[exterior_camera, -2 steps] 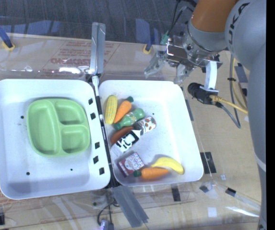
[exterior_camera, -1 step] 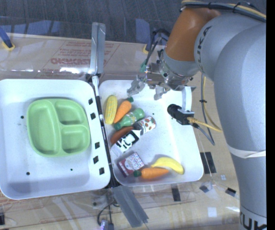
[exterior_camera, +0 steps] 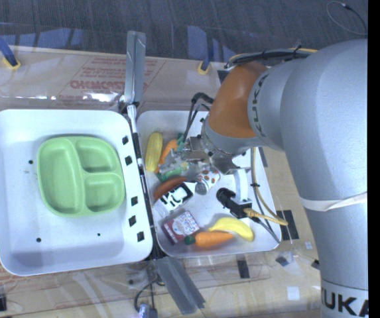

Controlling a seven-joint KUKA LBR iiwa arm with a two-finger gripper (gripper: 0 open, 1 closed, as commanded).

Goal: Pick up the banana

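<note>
Banana (exterior_camera: 233,227): lies at the near edge of the right bin (exterior_camera: 264,177), touching a carrot (exterior_camera: 211,240) | gripper (exterior_camera: 188,156): low over the clutter by the corn cob (exterior_camera: 153,150), well apart from the banana; finger state cannot be told | left bin (exterior_camera: 10,197): green divided tray (exterior_camera: 81,175)

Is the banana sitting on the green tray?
No, the banana lies in the right bin beside a carrot, while the green tray sits in the left bin.

Grey arm (exterior_camera: 329,144): enters from 3 o'clock, bulk filling the right side. Orange band (exterior_camera: 236,105): above the wrist, angled toward 8 o'clock. Gripper (exterior_camera: 190,154): at frame centre, pointing down.
</note>
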